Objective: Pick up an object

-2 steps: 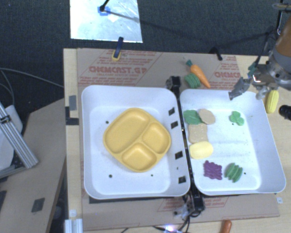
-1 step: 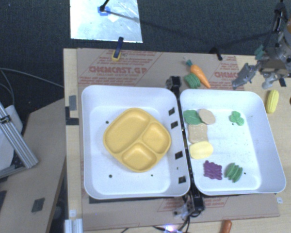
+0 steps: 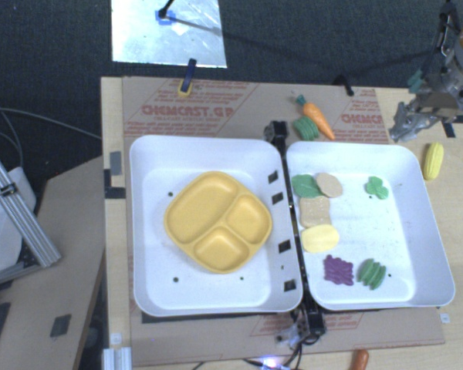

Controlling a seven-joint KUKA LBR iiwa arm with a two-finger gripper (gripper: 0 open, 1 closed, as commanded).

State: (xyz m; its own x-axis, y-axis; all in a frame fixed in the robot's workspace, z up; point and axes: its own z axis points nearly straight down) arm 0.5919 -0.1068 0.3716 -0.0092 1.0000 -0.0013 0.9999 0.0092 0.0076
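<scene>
We see the fingers (image 3: 407,126) at the upper right, hanging above the surface (image 3: 239,99) just beyond the back right corner of the right bin (image 3: 428,230), and we cannot tell whether they are spread or pressed together; nothing shows between them. Just beside them, outside the bin, lies a yellow corn cob (image 3: 433,160).

Inside the right bin we count 7 pieces: a green leaf (image 3: 305,185) touching a tan round piece (image 3: 329,184), a beige slab (image 3: 316,210) below them, a yellow lemon shape (image 3: 320,239) against that slab, a purple bunch of grapes (image 3: 338,270), a dark green ridged piece (image 3: 371,273) near the grapes, and a small green piece (image 3: 376,188) well apart at the far side.

Behind the bins a carrot (image 3: 318,119) rests on the surface. The left bin (image 3: 150,284) holds a yellow tray (image 3: 218,221) with 3 compartments
</scene>
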